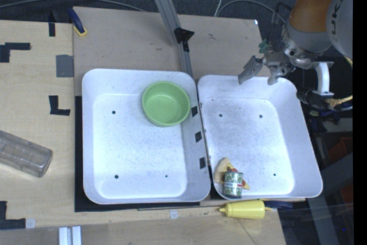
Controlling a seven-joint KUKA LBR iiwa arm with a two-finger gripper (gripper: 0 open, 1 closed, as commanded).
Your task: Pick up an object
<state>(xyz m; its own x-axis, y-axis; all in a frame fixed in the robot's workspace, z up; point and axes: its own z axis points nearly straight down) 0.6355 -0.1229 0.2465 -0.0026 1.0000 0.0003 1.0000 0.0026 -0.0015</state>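
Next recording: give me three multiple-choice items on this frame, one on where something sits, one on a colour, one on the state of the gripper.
1. Where is the bowl?
A. In the left bin, near its far right corner
B. In the right bin, beside the can
C. On the bench outside both bins

2. What colour is the bottle lying on the bench just in front of the right bin?
A. Red
B. Yellow
C. Blue

3. How is the gripper at this moment?
A. Shut on the bowl
B. Shut on the can
C. Open, holding nothing, above the right bin's far edge

Answers:
1 A: the green bowl rests inside the left bin, close to the divide between the bins.
2 B: the bottle is plainly yellow.
3 C: the jaws stand apart with nothing between them, and the can lies far off at the bin's near left corner.
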